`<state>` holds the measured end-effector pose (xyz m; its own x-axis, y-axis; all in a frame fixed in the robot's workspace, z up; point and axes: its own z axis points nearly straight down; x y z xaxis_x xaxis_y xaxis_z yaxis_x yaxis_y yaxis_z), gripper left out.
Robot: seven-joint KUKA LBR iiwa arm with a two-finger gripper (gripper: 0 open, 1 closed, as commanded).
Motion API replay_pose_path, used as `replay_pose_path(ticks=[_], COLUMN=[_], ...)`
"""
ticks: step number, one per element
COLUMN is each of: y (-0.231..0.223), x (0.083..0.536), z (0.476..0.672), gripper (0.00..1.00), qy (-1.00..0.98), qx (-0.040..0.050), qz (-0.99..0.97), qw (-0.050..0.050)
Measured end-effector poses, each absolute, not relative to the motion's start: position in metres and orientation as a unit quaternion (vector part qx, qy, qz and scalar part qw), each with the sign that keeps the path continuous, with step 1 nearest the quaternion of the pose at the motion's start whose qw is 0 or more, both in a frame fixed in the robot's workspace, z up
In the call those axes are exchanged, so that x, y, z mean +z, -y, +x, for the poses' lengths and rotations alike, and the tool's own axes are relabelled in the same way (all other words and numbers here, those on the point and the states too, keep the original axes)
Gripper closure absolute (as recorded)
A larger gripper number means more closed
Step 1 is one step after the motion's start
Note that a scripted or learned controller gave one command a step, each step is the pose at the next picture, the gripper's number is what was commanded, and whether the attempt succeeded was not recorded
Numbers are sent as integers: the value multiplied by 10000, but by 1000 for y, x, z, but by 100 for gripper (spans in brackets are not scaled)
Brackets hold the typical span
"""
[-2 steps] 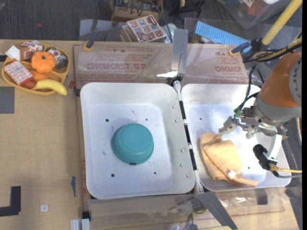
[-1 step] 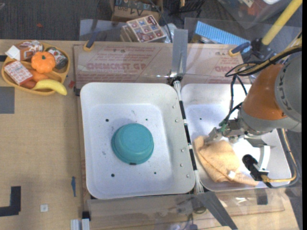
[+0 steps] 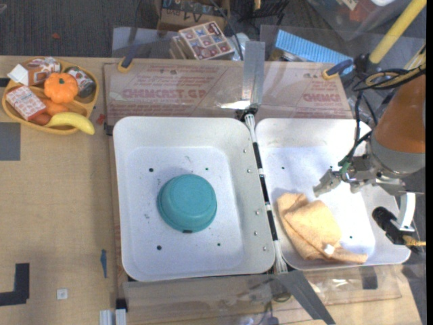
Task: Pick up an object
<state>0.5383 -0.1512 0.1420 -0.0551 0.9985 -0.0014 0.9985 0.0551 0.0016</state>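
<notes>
- Yellow dish [image 3: 13, 110] far left on bench, holds small orange pumpkin [image 3: 61, 87], banana [image 3: 71, 120], food boxes.
- Left bin [image 3: 128, 147]: teal bowl [image 3: 187, 202] upside down, near the centre, alone.
- Right bin [image 3: 298, 141]: tan cloth [image 3: 312, 227] crumpled at front-left corner, by the divider.
- Gripper [image 3: 326, 183] over right bin, just above-right of the cloth, fingers apart, nothing between them.
- Arm [image 3: 404, 131] enters from right, orange band above wrist.
</notes>
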Motion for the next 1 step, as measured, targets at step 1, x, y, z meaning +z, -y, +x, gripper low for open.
replay_pose_path(ticks=[1], y=[113], x=[168], z=[528], gripper=[0], qy=[-7749], qx=[-1], qz=[6321], qw=[-5])
